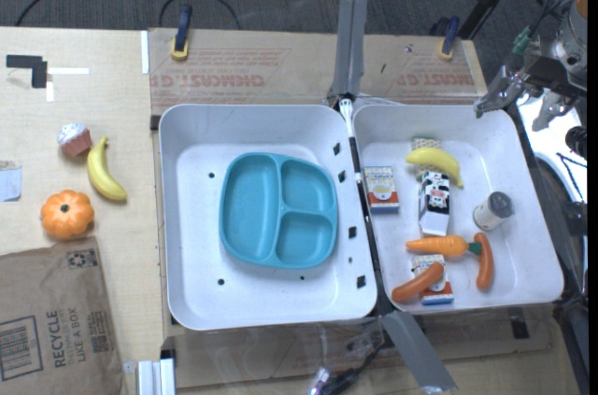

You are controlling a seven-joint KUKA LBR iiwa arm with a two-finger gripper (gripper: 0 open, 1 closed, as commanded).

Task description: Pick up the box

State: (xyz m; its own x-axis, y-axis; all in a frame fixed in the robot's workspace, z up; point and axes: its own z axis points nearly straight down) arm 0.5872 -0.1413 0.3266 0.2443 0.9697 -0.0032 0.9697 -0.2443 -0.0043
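Right bin, lower right of frame: two sausages, one carrot, one can. Three boxes: one under near sausage; cow-print one mid-bin, long axis near-far, slightly tilted; small box left, upright. One banana beyond. Left bin: one blue tray. Tool at upper right, above bin's far corner, holding nothing; opening unclear.

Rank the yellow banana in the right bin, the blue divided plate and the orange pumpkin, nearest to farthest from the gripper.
From the gripper at the right bin's far right corner:
1. Yellow banana, right bin, far side.
2. Blue divided plate, middle of the left bin.
3. Orange pumpkin, on the bench at far left.
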